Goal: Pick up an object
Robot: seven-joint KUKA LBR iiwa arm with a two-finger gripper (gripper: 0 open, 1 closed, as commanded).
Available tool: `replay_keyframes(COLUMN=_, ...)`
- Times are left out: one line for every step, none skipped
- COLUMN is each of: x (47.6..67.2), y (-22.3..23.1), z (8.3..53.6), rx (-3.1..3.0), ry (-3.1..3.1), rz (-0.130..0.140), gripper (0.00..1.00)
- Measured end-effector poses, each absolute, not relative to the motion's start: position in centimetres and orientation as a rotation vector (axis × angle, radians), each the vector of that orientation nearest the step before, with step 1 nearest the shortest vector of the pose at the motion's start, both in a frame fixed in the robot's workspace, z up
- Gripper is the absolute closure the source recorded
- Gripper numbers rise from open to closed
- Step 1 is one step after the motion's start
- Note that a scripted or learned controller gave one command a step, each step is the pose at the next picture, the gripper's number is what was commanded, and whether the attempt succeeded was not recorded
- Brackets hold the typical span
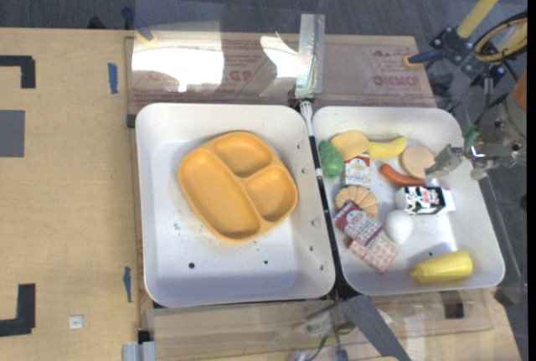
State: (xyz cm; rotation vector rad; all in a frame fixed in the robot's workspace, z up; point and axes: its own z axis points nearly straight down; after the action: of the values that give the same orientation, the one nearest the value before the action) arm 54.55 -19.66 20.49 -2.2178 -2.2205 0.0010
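Two-finger metal gripper (444, 162) sits low over right shallow white bin's (490, 246) upper right part, arm entering from the right edge; cannot tell its grip state. Just beside its tip: round tan disc (417, 160), red-orange sausage-shaped toy (399, 176), black-and-white patterned carton (425, 199). Farther out: yellow banana-shaped toy (387, 147), white egg (399, 227), yellow corn-like plastic piece (442, 267), green toy (331, 158). Left shallow white bin (159, 250) holds orange three-compartment plastic plate (239, 184).
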Motion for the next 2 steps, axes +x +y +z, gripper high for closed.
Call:
replay_keyframes(x=61.3, y=-16.7, z=15.7, rx=-2.45, ry=-1.964, rz=0.001, gripper=0.0)
replay_keyframes(x=60.6, y=-11.9, z=9.5, rx=-2.596, ry=-1.797, rz=-0.022, gripper=0.0)
